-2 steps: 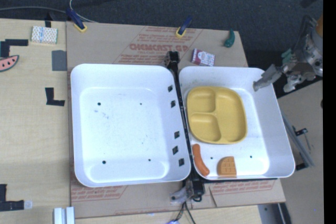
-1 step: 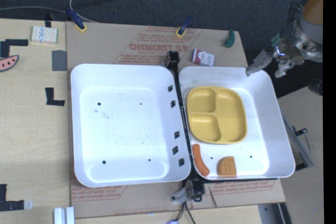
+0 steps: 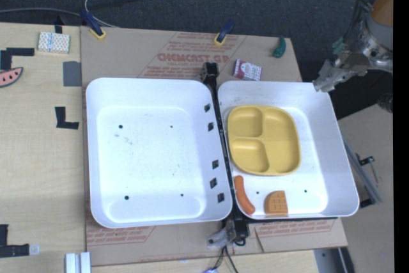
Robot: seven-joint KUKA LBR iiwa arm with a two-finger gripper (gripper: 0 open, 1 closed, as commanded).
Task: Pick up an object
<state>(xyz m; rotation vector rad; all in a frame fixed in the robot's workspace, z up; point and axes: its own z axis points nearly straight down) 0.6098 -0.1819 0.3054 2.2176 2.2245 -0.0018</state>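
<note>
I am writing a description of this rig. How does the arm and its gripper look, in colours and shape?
At the right edge, the arm shows an orange-brown band on top, with grey and silver metal parts below. A small teal-green detail sits on the wrist. The gripper is light grey and tapers toward the corner of the right bin. It is too blurred to see markings.

right bin [image 3: 332,137]: yellow plate [image 3: 263,139], sausage [image 3: 243,195], waffle [image 3: 277,203] | left bin [image 3: 102,137]

We see the left bin [image 3: 102,137] with a bare floor, so there is wide free room inside it. In the right bin [image 3: 332,137], the yellow divided plate [image 3: 263,139] takes the middle, and the sausage [image 3: 243,194] and the waffle piece [image 3: 277,202] lie near the front wall.
</note>
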